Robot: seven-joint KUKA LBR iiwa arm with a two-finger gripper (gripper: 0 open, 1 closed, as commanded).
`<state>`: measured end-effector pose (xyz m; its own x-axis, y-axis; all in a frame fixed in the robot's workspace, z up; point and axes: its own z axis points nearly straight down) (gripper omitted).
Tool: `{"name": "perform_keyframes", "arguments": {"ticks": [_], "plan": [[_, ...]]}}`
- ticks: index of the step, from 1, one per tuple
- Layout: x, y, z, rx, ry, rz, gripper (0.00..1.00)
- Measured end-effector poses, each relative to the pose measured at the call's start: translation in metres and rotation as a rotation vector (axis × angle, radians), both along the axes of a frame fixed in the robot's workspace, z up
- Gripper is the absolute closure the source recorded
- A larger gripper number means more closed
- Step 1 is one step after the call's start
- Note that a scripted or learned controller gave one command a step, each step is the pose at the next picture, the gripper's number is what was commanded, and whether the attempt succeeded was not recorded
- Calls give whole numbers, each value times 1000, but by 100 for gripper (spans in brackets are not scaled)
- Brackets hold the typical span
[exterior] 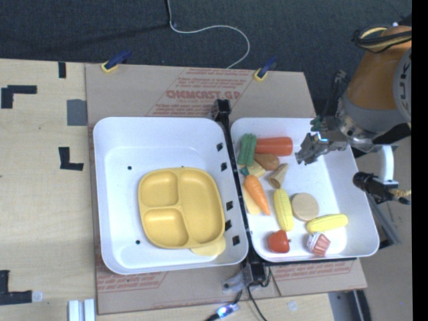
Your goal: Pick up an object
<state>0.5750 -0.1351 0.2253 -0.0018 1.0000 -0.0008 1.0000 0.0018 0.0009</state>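
Over the right bin: the pincer [309, 150] hangs above the bin's upper right part, near a red sausage [273, 145]; whether it is released or clenched, I cannot tell.
Risk: toys lie packed along the left wall, so a descent there may nudge neighbours or close on two.
Right bin [354, 199] count: about ten toys, including one carrot [256, 194], one corn cob [283, 208], one tomato [279, 241].
Left bin [114, 179] count: one yellow divided plate [180, 206].
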Motion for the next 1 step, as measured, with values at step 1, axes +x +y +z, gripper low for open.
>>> {"name": "perform_keyframes", "arguments": {"ticks": [1], "plan": [[0,54,2,3,5,5,100]]}}
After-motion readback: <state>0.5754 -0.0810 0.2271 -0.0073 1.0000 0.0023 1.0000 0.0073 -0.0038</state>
